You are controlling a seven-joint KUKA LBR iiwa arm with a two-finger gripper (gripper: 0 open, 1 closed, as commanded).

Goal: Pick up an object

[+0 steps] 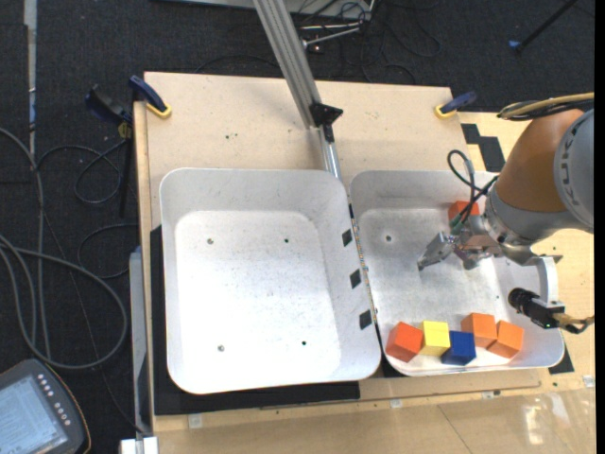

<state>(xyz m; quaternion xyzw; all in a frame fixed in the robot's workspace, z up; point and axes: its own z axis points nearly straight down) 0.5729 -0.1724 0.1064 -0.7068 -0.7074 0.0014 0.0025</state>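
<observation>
Arm over right bin, no block in the grasp yet.

The gripper [442, 252] sits low over the middle of the right bin [397, 201], well apart from the blocks; whether it is spread or pressed together I cannot tell, and nothing shows pinched in it. The candidates lie in a row along the bin's near wall: orange block [406, 340], yellow block [436, 335], blue block [460, 347], then two more orange blocks [495, 333], most touching a neighbour. A bit of orange near the wrist [460, 211] is too hidden to identify. Judgement: the end orange block at the left is the easiest pick, having one free side. Approach from above, straddle it across the row's axis, and keep clear of the wall. The left bin [189, 253] offers no target.
</observation>
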